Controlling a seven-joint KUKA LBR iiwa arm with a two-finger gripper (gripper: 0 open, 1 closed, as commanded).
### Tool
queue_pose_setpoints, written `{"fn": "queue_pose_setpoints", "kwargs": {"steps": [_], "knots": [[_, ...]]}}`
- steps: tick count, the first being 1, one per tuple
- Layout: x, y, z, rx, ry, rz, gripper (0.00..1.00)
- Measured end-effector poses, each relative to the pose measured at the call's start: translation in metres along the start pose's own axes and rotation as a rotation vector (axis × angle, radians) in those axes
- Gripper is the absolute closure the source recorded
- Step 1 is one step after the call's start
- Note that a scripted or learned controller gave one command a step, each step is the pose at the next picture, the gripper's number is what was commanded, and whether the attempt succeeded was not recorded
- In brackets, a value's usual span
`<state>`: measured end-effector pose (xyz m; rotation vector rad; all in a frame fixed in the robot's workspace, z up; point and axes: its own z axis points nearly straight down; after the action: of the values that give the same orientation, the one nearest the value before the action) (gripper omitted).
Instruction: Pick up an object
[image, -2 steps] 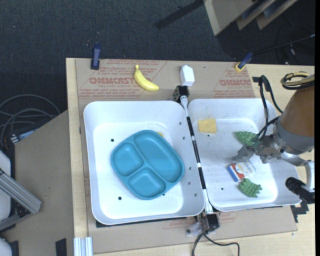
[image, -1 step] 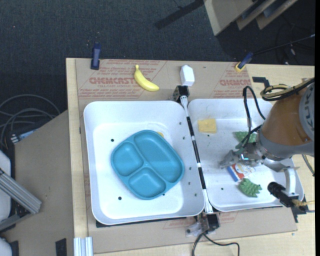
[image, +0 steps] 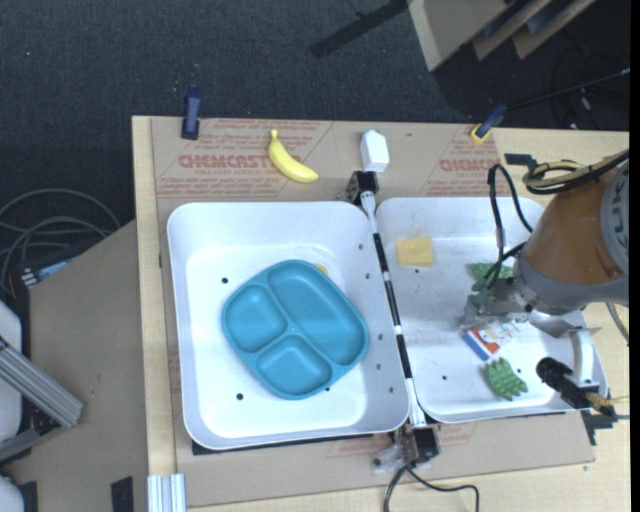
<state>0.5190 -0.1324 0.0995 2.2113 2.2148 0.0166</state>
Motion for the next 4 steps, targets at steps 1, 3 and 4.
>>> {"fn": "queue_pose_setpoints", "kwargs": {"steps": [1,3,4], "knots": [[-0.008,-0.034,-0.086,0.014,0.000,0.003,1.00],[0.004,-0.010,0.012,0.008,-0.002,0.003,0.00],[-0.037,0.051,-0.033,0.013,-0.001,0.001,0.00]]}}
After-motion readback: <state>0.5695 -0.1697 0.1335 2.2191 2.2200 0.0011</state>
